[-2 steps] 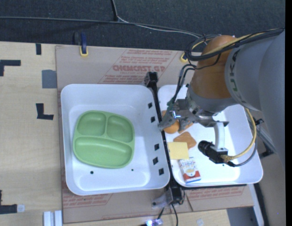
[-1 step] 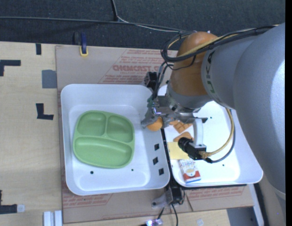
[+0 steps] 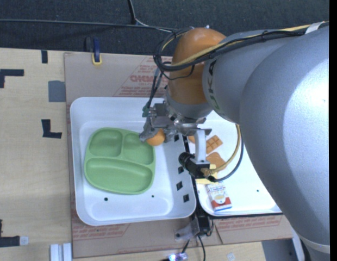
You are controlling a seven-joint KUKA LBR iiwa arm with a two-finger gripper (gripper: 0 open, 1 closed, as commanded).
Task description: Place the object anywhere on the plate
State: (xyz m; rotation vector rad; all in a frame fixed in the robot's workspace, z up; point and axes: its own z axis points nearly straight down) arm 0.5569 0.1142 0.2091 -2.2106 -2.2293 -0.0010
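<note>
Over the green plate (image 3: 118, 162), right rim.
Hand (image 3: 153, 133) pinching an orange object (image 3: 154, 139) just above it.

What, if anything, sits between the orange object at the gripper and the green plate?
Nothing visible. The orange object is at the gripper, right at the green plate's upper right edge, with its compartments bare.

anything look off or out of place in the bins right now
Nothing looks spilled or broken. The green plate lies flat in the left bin. An orange object sits under the gripper at the plate's right rim. Waffle-like pieces and a small carton lie in the right bin.
</note>
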